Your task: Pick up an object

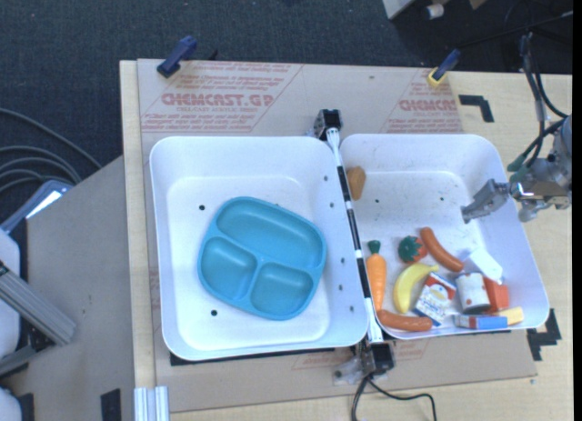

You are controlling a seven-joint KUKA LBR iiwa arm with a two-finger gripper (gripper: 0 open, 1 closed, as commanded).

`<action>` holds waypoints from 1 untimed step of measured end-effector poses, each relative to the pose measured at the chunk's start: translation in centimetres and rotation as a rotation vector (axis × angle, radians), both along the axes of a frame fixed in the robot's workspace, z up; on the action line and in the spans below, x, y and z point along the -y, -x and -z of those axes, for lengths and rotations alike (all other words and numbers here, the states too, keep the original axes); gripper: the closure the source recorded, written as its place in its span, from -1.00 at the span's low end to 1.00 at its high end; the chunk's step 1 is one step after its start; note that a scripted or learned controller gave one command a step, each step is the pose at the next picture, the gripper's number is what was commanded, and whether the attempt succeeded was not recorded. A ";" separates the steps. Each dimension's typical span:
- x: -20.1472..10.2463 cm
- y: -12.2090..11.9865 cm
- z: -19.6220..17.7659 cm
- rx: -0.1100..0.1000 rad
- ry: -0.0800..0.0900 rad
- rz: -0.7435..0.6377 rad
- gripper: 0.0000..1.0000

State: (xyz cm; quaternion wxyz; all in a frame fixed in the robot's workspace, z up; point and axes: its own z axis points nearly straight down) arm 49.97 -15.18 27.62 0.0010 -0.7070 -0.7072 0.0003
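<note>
My gripper (505,206) hangs over the right rim of the right bin (427,151), open, with nothing between its fingers. Below it, in the bin's near half, lie a red sausage (441,248), a green broccoli piece (410,248), a banana (411,285), a carrot (376,270), a small can (471,290), a white block (485,265), a printed carton (434,300) and a second sausage (403,321). A small brown piece (356,181) sits alone by the divider, far from the gripper.
The left bin (173,174) holds a blue divided plate (262,257). A black clamp bar (344,194) runs between the bins. Blue (175,55) and yellow (443,66) clamps sit at the board's far edge. Cables trail at the right by the arm.
</note>
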 end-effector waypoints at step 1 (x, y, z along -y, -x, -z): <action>-6.0 0.1 13.7 -0.001 0.000 0.000 -1.00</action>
